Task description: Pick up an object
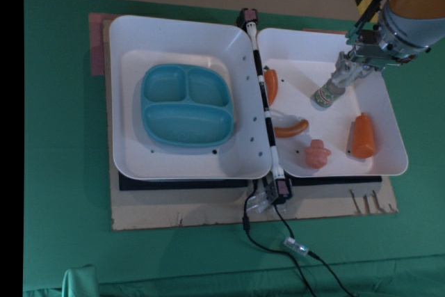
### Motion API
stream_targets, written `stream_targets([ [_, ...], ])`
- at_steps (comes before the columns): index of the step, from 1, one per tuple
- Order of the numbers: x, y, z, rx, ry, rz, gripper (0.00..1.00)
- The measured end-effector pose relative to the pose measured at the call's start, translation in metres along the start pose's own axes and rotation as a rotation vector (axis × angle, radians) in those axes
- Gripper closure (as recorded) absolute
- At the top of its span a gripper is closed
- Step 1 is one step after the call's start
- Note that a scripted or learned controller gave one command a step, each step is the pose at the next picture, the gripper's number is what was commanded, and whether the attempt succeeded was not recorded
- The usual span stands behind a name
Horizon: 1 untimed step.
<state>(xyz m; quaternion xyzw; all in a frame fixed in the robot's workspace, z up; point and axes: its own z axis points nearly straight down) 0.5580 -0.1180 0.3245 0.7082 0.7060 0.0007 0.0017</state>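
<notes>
Pacifier (317, 154) at right bin (395, 165) near edge, orange bottle (362, 136) beside it. Sausage (290, 128), carrot (271, 85) by divider. Small jar (328, 94) mid-bin, tilted, top hidden under jaws (348, 73); jaw state: cannot tell. Risk: off-centre pinch on slanted jar, slips out, rolls.

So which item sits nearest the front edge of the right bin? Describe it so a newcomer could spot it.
Start at the right bin, the one the arm reaches into. Near its front edge lies a small pink toy. It is paler and rounder than the orange bottle to its right and the curved sausage just behind it.
</notes>
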Motion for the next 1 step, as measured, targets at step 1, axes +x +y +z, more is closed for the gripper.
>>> stream_targets([
  [1,-0.0295,0.0760,-0.0203,-0.002,-0.001,0.000,1.00],
])
